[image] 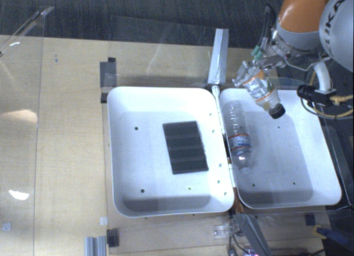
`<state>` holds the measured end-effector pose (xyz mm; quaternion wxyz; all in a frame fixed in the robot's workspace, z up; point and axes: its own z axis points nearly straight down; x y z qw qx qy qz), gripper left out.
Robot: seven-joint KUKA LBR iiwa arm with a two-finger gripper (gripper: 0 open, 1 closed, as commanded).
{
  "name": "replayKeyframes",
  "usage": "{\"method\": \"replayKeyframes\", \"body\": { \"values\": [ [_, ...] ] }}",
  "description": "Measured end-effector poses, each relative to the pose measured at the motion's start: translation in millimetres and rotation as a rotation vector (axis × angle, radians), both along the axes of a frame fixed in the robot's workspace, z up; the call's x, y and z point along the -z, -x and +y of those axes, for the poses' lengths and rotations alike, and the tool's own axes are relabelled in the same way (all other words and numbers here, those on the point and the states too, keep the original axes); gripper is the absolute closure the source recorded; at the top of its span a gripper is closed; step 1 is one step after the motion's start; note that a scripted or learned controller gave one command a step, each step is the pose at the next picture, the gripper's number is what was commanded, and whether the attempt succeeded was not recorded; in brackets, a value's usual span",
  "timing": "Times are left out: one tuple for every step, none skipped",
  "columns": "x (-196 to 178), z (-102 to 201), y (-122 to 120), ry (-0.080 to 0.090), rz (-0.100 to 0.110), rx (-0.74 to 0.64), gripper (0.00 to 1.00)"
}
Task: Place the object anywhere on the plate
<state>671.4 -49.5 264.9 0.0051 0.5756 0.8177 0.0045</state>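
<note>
bottles (239,133): clear glossy plastic
bins (138,194): smooth white plastic
plate (185,147): dark, matt, ribbed
desk (61,155): pale wood, smooth

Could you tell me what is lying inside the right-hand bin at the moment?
A clear plastic bottle lies along the right bin's left wall. A second small bottle hangs tilted at the gripper over its back edge. The arm covers the far right corner.

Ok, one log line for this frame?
gripper: holds small clear plastic bottle | above right white bin | black ridged rectangular plate: left white bin, bare
</note>
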Motion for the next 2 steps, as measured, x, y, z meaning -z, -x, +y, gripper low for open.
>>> {"method": "replayKeyframes", "body": {
  "values": [
    [0, 0, 0, 0.0, 0.0, 0.0, 0.0],
    [65, -2, 6, 0.002, 0.006, -0.116, 0.0]
  ]
}}
